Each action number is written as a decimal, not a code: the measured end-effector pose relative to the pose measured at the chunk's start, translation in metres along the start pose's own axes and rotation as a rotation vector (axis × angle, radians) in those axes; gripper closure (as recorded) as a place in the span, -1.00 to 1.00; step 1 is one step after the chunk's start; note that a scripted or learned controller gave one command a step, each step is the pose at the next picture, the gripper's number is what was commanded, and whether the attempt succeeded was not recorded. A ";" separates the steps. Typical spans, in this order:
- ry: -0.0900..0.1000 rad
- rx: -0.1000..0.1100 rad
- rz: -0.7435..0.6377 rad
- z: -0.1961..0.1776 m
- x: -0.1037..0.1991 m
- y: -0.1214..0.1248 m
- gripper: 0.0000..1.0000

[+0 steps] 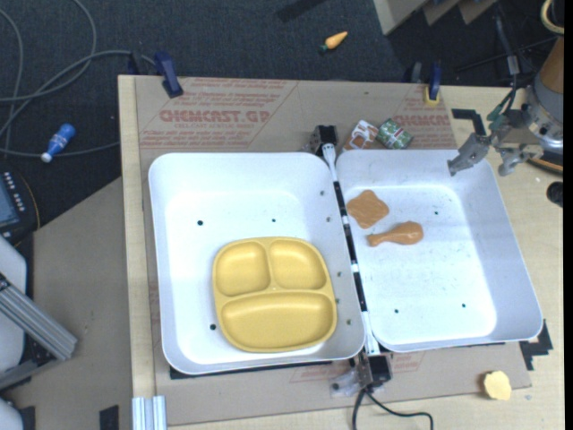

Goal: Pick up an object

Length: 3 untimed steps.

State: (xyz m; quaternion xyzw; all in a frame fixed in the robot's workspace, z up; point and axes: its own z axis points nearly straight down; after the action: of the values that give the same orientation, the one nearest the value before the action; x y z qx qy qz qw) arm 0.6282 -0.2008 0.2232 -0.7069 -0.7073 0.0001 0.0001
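Jaws: apart, empty
Gripper (pixel 483 150): right bin's (pixel 501 267) 1 o'clock corner
Targets: toy drumstick (pixel 397 235), brown patty (pixel 367 210)
Progress: nothing picked yet

A blue bottle (pixel 59 140) lies on the dark floor, a yellow lump (pixel 497 384) on the bench's near corner.

yellow divided tray (pixel 272 294) in left bin (pixel 179 195), drumstick (pixel 397 235) in right bin (pixel 483 267)

Cardboard-covered worktop (pixel 224 106) carries two white bins, left bin (pixel 179 204) and right bin (pixel 483 267), crumpled wrappers (pixel 380 133) near back edge, yellow lump (pixel 497 384) front right.
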 end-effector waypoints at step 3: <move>0.000 -0.001 0.001 0.129 0.083 -0.076 1.00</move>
State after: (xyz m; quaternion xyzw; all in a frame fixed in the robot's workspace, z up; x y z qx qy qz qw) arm 0.5519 -0.1175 0.0947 -0.7074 -0.7068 -0.0002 0.0000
